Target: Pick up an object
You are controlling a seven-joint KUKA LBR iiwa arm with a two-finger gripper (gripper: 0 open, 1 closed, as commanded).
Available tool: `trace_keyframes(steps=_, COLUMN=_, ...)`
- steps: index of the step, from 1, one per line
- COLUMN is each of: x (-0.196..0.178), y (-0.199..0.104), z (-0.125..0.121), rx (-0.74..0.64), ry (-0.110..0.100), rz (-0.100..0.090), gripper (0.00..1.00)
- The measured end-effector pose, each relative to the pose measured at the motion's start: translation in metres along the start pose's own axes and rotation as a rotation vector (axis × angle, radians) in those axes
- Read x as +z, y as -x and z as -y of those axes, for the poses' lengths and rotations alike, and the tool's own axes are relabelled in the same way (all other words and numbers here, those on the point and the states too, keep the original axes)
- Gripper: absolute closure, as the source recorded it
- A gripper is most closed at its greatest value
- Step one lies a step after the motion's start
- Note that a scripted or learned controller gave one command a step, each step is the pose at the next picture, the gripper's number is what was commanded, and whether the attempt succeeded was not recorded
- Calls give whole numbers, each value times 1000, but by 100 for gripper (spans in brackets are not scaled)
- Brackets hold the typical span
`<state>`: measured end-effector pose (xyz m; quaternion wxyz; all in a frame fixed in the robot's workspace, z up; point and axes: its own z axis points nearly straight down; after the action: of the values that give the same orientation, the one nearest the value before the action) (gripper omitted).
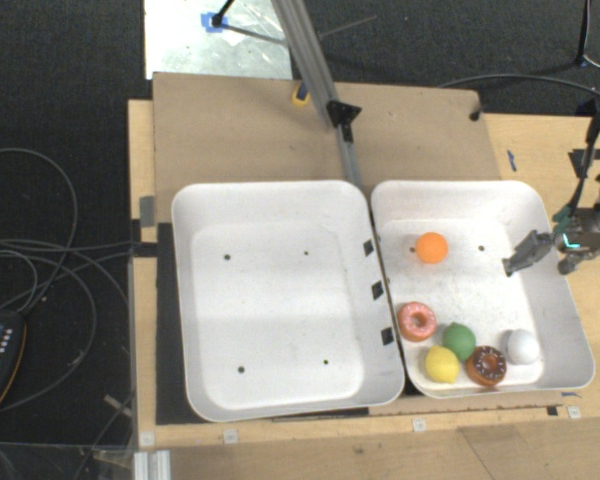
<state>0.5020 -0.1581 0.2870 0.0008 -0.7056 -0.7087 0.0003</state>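
while the gripper hangs over the right-hand rim of the right bin, its two dark fingers stand a little apart with nothing between them; one finger slants down and leftward into the bin, and the other shows as a short stub by the rim; the grey wrist behind it reaches in from the right edge of the view.

taking the orange ball as the landmark: it lies alone in the upper middle of the right bin, well apart to the left of the gripper; below it and slightly left, near the bin's left wall, lies the pink doughnut; below and to the right of the ball sits the green ball, just beside the doughnut; the yellow lemon lies straight below the ball, at the bin's near wall, touching the green ball; the chocolate doughnut is farther right along that wall, touching the green ball; the white ball is just beyond it, farthest right of the cluster.

left of the orange ball, past the dividing rims, sits the left bin; up and left of the ball, a grey pole slants across the brown bench.
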Motion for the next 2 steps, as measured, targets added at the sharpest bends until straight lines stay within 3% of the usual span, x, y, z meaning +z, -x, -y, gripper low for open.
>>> trace_keyframes(steps=1, x=-2, y=0, z=-1, rx=1, ry=4, rz=1, gripper=0)
trace_keyframes(steps=2, x=40, y=-3, z=2, rx=4, ry=0, rz=0, gripper=0)
